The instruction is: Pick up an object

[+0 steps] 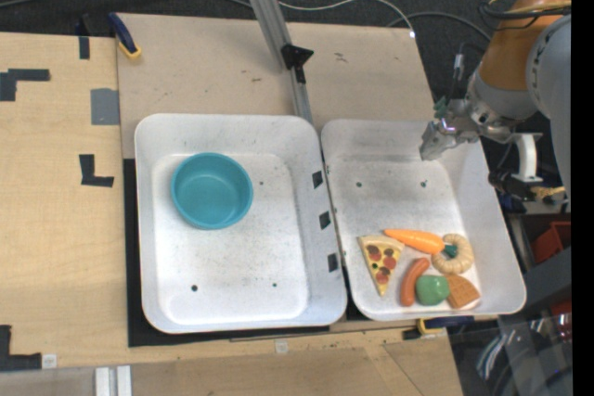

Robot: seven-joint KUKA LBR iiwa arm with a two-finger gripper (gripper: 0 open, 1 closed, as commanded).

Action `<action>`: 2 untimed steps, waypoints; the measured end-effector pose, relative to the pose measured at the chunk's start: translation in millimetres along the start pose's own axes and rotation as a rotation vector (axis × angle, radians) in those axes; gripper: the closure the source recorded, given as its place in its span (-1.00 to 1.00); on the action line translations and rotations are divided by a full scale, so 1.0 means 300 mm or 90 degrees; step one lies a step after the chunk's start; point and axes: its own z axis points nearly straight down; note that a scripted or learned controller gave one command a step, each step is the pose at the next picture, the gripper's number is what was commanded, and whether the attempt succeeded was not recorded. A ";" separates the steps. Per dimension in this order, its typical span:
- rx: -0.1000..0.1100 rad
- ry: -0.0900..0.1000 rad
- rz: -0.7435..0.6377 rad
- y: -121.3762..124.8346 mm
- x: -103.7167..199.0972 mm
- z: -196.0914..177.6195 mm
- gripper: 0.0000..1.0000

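end effector (434, 146) above right bin (390, 172), apart from toy food (419, 266)

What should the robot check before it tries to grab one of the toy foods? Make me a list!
1. Toy foods inside the right bin: ok. Carrot, pizza slice and green piece lie at its near end.
2. Gripper above a toy: not ok. It sits over the bin's far end, away from the pile.
3. Gripper holding nothing: cannot tell, too small to see.
4. Room around a toy: not ok. The pieces crowd together; the pizza slice has the most space.
5. Blue bowl out of the way: ok, it is in the left bin.
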 end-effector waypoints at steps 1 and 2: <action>-0.001 0.000 0.000 0.004 0.001 -0.178 1.00; 0.002 0.002 -0.003 0.007 0.164 -0.224 1.00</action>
